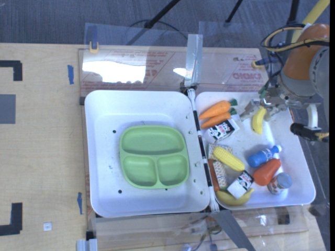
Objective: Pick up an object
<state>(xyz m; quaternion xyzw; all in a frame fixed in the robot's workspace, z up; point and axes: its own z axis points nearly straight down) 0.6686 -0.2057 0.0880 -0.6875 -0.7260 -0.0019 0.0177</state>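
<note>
My gripper [261,106] hangs over the back of the right bin [306,179], directly at the top end of a small yellow banana [257,122]. The view does not settle whether the banana is in its grasp or lying on the bin floor. To the left of it lie two orange carrots [214,113] and a black-and-white milk carton [221,129]. Further forward are a corn cob [229,158], a blue bottle [261,156], a red-orange vegetable [267,172], a small can [282,182], a second carton [242,183] and another banana [230,197].
The left bin [99,140] holds a green divided plate [154,156]. A clear plastic wall [157,61] stands behind both bins. The grey arm with its orange band [306,56] and cables crowds the back right corner.
</note>
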